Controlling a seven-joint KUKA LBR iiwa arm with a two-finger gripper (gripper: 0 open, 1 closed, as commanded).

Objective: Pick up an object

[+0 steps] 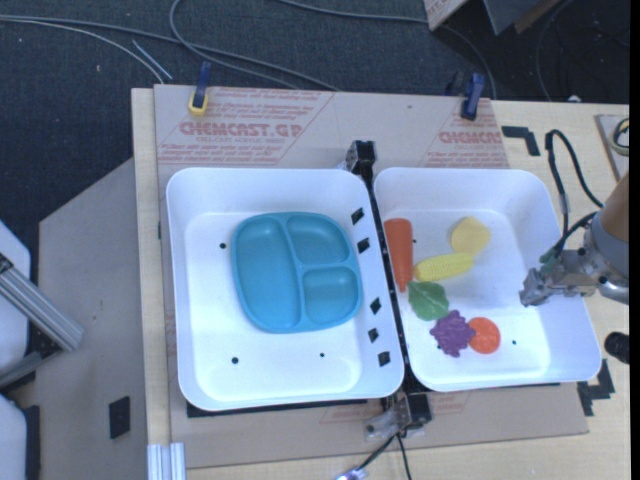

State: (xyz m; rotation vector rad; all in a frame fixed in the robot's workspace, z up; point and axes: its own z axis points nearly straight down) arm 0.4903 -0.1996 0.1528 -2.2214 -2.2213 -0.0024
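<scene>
We take this as the approach step: our gripper [533,290] hovers inside the right bin [530,363], right of the toy tomato [484,335], well apart from it. We cannot tell its opening. Next we must move left toward the tomato and descend.
</scene>
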